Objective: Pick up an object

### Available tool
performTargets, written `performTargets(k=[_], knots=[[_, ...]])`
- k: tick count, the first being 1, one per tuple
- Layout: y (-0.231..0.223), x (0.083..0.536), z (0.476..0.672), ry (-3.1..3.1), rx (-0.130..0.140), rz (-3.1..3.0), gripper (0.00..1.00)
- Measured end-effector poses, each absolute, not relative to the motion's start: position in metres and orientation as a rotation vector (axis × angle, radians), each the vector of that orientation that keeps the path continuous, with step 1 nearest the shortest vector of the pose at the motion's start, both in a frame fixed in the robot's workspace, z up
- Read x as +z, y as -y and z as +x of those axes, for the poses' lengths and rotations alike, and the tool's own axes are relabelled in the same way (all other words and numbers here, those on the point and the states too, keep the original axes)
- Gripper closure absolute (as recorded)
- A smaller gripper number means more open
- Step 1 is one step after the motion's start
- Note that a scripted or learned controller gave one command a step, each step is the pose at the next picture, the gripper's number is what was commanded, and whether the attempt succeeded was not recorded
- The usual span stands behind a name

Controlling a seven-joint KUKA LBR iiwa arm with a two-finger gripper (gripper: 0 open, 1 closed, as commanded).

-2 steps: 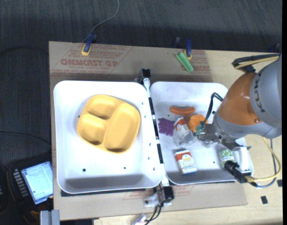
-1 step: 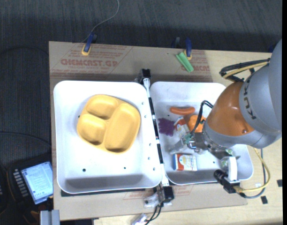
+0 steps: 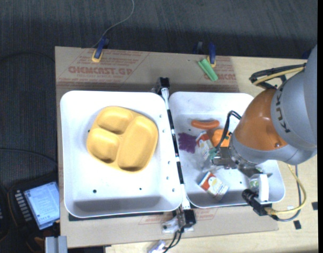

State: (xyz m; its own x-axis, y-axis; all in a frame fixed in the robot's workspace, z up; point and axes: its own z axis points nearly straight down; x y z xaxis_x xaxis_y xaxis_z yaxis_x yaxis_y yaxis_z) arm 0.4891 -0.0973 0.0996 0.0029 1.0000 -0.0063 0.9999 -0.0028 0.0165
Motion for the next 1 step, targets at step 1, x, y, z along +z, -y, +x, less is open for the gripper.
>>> performTargets(k=[1], knots=[[0.0973, 0.0994, 0.4889, -2.207, 0.011, 2.214, 0.00]])
